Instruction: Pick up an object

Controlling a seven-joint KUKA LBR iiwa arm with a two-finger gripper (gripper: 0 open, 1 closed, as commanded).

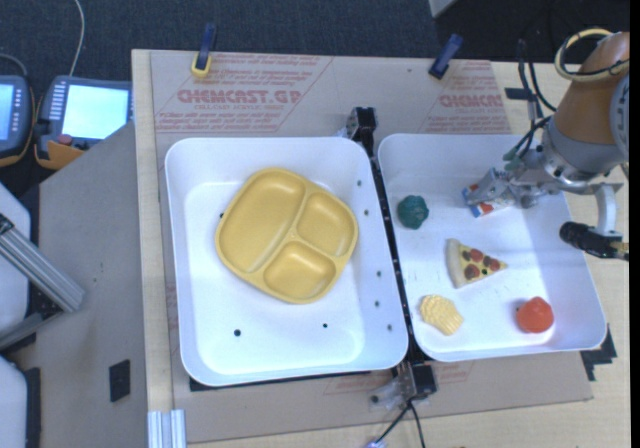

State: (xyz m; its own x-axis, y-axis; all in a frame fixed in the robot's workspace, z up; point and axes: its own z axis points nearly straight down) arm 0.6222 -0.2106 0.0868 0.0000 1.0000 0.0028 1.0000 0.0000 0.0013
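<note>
My gripper [487, 198] hangs over the upper middle of the right bin [570, 276], on the grey arm with its orange band [590, 111] reaching in from the right. A dark green round object [412, 210] lies to its left, a short gap away. Below the gripper rests a toy pizza slice [472, 262]. A yellow corn-like piece [440, 313] and a red tomato-like ball [535, 315] sit near the bin's front edge. Nothing shows held in the gripper.
The left bin [200, 236] holds a yellow divided plate [288, 234]. A black divider with clamps [385, 236] runs between the bins. Blue clamps [204, 48] pin the cardboard at the back. Screens [90, 108] stand at the far left.
</note>
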